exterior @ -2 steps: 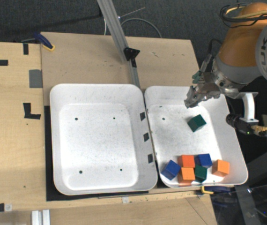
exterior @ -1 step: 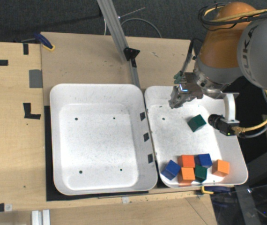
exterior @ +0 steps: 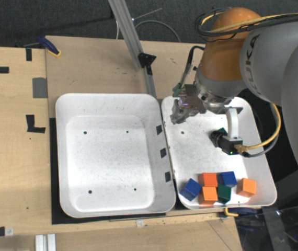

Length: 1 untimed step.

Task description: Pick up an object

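Observation:
Several small blocks lie at the near end of the right bin: a blue block, a red-orange block, another blue block, an orange block, a dark green block and an orange block. My gripper hangs over the far left corner of the right bin, well away from the blocks. Nothing shows between its fingers.
The left bin sits beside the right one, their rims meeting in the middle. A grey metal pole slants down to the bins' far edge. A black cable end hangs over the right bin.

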Tool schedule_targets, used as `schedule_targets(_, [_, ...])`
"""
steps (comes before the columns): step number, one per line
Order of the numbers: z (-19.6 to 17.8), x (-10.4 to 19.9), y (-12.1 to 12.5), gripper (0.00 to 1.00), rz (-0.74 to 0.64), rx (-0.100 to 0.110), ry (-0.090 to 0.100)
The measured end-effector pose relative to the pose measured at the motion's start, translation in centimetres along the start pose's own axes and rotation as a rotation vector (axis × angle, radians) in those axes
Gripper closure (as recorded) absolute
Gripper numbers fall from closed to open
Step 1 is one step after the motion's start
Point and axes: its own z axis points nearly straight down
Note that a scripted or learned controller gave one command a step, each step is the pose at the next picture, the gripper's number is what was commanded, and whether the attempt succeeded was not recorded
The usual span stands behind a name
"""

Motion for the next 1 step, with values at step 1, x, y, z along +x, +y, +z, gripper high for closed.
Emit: schedule_targets(1, [1.97,4.59,0.23,1.00,0.000,0.000,0.000])
